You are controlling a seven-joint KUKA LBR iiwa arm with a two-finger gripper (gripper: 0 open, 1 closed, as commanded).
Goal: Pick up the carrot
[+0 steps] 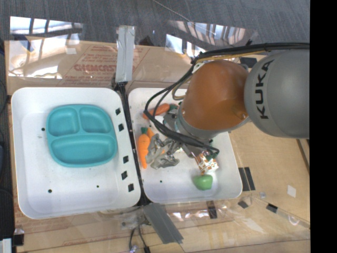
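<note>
Orange carrot (142, 149) lying just left of my gripper (162, 156) | green fruit (203, 182) sitting right | I cannot tell my grip state

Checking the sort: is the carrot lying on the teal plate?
No. The carrot lies in the right bin, near its left wall, while the teal plate sits in the left bin.

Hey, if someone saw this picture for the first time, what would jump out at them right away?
The big grey arm with its orange band dominates, reaching in from the right over the right bin. Its gripper is down beside the orange carrot near that bin's left wall. In the left bin lies a teal divided plate.
</note>
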